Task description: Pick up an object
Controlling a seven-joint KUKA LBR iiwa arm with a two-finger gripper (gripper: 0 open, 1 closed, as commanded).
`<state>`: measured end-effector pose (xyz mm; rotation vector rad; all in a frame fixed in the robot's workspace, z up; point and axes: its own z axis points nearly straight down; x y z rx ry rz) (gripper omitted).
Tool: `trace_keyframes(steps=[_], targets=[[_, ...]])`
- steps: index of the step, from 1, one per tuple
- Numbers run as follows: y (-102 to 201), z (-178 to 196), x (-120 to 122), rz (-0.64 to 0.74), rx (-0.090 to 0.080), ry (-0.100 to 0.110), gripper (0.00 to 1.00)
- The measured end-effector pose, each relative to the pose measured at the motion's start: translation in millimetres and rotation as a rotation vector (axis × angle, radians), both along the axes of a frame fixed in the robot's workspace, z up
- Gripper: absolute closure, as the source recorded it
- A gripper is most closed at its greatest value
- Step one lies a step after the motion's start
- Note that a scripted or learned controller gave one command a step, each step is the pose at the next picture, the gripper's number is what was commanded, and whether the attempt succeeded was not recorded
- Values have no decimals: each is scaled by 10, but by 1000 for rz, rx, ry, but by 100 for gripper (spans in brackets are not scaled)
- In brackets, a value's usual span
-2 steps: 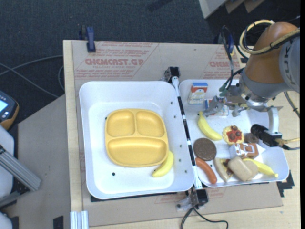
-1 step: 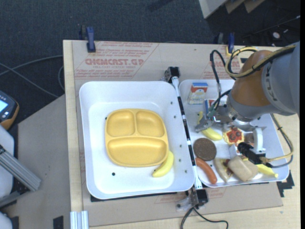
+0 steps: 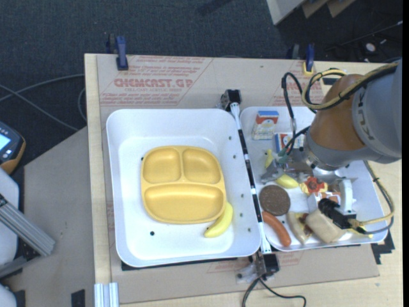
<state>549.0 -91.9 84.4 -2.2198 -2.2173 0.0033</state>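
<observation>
Several small objects [image 3: 300,200] lie in the right bin [image 3: 377,190], toward the surface's right edge. The hand [image 3: 291,167] is lowered among them, approach step; its state cannot be determined. Next: confirm alignment over one item.

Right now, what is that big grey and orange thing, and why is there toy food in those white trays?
That is a robot arm. It reaches in from the right, and a computer program moves it. The picture comes from one camera above the bench, looking down at a slant.

Two white trays sit side by side. The left tray holds a yellow divided plate with a toy banana beside it. The right tray has a jumble of small toys, such as a brown round cookie and a hot dog.

The arm's job is to pick one up. Its wrist hangs over the right tray, and I can't see it holding anything.
</observation>
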Motion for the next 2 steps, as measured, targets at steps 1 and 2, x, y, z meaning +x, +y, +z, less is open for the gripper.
trace_keyframes(steps=[1, 2], targets=[[0, 103, 14, -1, 0, -5, 100], [754, 1063, 275, 10, 0, -16, 100]])
